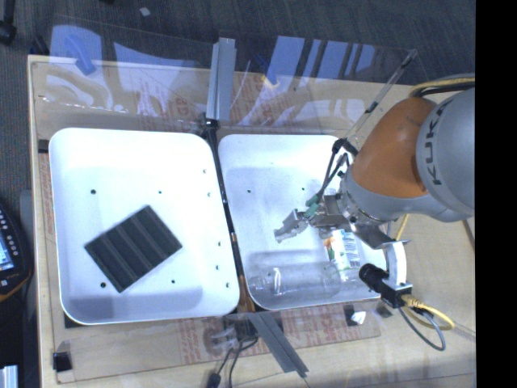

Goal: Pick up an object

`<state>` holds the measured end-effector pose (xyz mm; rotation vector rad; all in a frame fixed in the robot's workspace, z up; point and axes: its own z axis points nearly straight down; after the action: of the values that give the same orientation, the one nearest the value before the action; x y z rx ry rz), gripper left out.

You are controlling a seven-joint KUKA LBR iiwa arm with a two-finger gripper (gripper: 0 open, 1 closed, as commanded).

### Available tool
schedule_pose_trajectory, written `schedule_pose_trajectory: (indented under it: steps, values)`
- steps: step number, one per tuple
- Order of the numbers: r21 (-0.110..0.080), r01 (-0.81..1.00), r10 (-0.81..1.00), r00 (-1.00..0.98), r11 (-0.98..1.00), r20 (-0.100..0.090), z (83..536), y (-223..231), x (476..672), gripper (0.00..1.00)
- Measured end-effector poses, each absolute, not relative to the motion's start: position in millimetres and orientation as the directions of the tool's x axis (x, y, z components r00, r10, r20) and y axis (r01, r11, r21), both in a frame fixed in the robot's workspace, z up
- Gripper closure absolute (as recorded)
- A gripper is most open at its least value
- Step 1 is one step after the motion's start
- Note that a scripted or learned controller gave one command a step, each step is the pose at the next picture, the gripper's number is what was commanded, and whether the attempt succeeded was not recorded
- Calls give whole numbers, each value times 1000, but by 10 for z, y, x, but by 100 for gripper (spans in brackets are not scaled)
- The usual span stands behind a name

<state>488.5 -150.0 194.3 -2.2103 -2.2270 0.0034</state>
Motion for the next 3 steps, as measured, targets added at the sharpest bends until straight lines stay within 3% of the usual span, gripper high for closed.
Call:
schedule_pose_trajectory:
  steps: [1,2,3]
  values:
    - [1,969,969,-248,248,-2,1984,-2052,5213,0]
    - [-2,995,995,-100,100,1,1107,-2093,5729,0]
    - [-1,992,992,-126,126,0,1818,-2112,5532,0]
